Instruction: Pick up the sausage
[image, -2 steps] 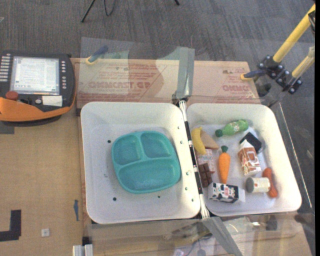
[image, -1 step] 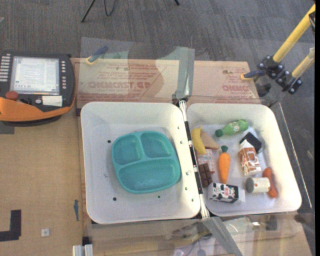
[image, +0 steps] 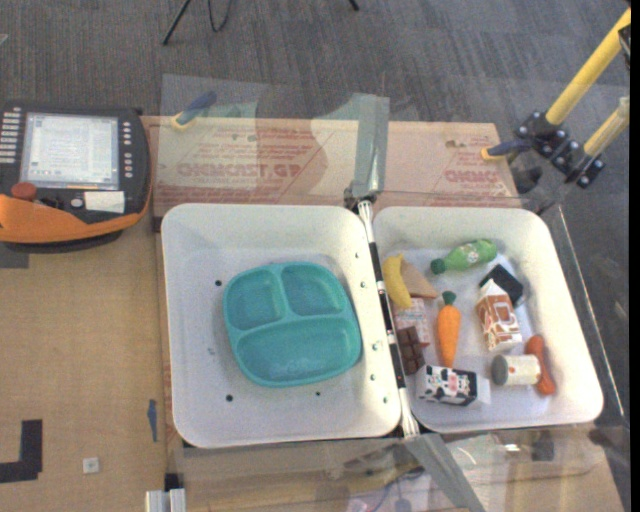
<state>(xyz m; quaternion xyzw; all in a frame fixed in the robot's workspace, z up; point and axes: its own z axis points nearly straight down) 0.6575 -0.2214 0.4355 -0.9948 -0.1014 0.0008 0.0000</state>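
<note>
On the tabletop (image: 80, 330), seen from the fixed camera above, two shallow white bins sit side by side. The left bin (image: 190, 300) carries a teal divided plate (image: 291, 324), lying flat near its middle. Taking that plate as the landmark, the right bin (image: 560, 290) lies just to its right, across the shared rim, and holds all the small items.

The sausage (image: 540, 362), reddish orange, lies far to the right of the plate, near the right bin's right wall and toward its lower part; it runs at a slant from upper left to lower right. A small white can (image: 514, 370) lies on its side just beside the sausage, on the plate's side of it, and the two seem to touch. A white and orange carton (image: 498, 316) stands or leans just above the can.

Nearer the plate, a banana (image: 397, 281) lies along the rim between the bins, with a dark chocolate bar (image: 411, 343) below it. A carrot (image: 448, 331) lies right of the bar, its green top pointing up the picture. A black and white milk carton (image: 449, 385) lies below the carrot. A green bottle (image: 465, 256) lies on its side up and right of the banana, with a dark block (image: 505, 279) below its right end.

Up and left of the plate, off the bins, a control pendant (image: 72, 172) with a lit screen rests on the tabletop.

I cannot tell how the tool stands, nor whether it has hold of anything.
</note>
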